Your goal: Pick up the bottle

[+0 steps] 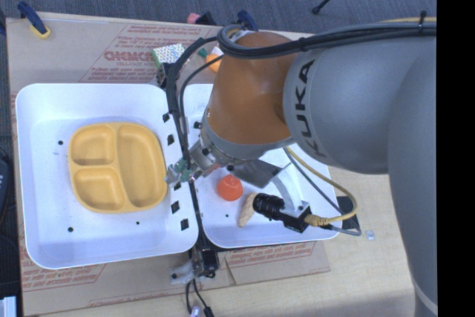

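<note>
Grey arm with orange band point(252, 96) looms over right shallow white bin point(223, 234). Gripper state: cannot tell. Bottle not identifiable; small orange object point(229, 188) lies just below wrist. Step: approach. Next: locate bottle, descend.

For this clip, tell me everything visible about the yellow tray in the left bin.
The yellow tray is a rounded-corner divided plate that looks like matte plastic. It has three compartments: two smaller ones stacked on its left side and one long one on its right. It lies flat and upright on the floor of the left bin, roughly in the middle, turned slightly off square. All three compartments look bare. Nothing else touches it; the arm hangs over the neighbouring bin.
</note>
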Controlling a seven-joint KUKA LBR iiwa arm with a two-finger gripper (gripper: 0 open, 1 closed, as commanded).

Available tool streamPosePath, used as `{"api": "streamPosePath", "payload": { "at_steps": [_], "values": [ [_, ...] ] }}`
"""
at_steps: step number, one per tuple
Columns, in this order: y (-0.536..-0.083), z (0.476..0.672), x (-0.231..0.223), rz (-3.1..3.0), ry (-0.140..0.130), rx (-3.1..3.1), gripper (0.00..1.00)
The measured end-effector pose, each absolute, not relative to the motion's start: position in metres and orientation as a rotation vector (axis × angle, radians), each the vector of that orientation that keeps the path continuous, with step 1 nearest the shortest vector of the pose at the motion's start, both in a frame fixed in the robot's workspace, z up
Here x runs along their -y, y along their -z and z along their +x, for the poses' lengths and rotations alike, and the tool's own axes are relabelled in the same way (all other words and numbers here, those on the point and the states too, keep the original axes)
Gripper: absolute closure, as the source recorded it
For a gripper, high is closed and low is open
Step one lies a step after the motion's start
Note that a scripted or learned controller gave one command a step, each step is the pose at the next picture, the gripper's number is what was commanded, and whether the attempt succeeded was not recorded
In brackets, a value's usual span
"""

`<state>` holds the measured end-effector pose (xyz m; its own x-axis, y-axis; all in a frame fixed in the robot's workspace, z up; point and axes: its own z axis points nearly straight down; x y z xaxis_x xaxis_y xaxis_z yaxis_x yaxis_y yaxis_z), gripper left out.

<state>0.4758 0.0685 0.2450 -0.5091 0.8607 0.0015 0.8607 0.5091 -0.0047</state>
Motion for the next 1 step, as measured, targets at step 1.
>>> {"api": "streamPosePath", "payload": {
  "at_steps": [1],
  "values": [
    [-0.2587,0.4758,-0.1121,-2.116,-0.004,2.320,1.00]
  ]
}}
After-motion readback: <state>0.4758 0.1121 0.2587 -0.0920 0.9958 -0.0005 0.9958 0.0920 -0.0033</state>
